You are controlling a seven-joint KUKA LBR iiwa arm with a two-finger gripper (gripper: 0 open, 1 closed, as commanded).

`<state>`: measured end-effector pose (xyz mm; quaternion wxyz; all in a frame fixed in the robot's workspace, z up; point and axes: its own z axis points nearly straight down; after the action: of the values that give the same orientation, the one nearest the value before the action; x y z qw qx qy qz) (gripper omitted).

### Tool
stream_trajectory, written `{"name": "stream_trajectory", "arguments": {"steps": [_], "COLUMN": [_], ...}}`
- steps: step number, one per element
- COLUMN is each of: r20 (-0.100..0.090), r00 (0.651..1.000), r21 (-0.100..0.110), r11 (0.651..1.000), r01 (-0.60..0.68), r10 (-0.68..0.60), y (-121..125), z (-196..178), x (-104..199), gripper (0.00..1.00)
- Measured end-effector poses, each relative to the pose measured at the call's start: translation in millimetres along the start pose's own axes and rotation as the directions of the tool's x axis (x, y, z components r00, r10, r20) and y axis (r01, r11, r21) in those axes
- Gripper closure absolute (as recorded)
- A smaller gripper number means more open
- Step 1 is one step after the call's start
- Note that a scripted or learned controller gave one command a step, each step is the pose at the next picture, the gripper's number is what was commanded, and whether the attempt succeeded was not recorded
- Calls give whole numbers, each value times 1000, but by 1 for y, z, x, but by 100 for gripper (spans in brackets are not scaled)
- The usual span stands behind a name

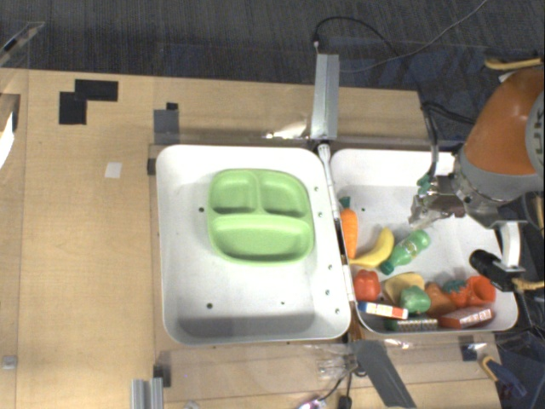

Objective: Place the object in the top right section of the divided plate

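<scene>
Poised over the right shallow white bin [375, 173], the two-finger gripper [423, 209] hangs just above a green plastic bottle [406, 251]; whether its fingers are parted cannot be told. A pale green divided plate [259, 214] sits mid-left bin [183, 254], bare floor around its edges.

Green divided plate [259, 215] in left bin [183, 305]; gripper [423, 212] above green bottle [407, 251], right bin [383, 173].

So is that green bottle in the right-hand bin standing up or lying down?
Lying down. The green bottle rests on its side on the bin floor, slanted, beside the banana.
</scene>
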<state>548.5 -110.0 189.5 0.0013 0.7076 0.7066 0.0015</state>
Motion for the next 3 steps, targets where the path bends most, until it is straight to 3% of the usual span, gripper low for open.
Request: {"name": "stream_trajectory", "arguments": {"steps": [1,2,3], "r20": [1,2,2], "r00": [966,992,992], "r21": [-1,2,1], "r11": [966,992,992], "r01": [259,-129,-129], "r10": [-259,129,129], "y": [66,78,78], "z": [-93,-44,-44], "x": [69,-8,-8], "gripper": [100,100,0]}}
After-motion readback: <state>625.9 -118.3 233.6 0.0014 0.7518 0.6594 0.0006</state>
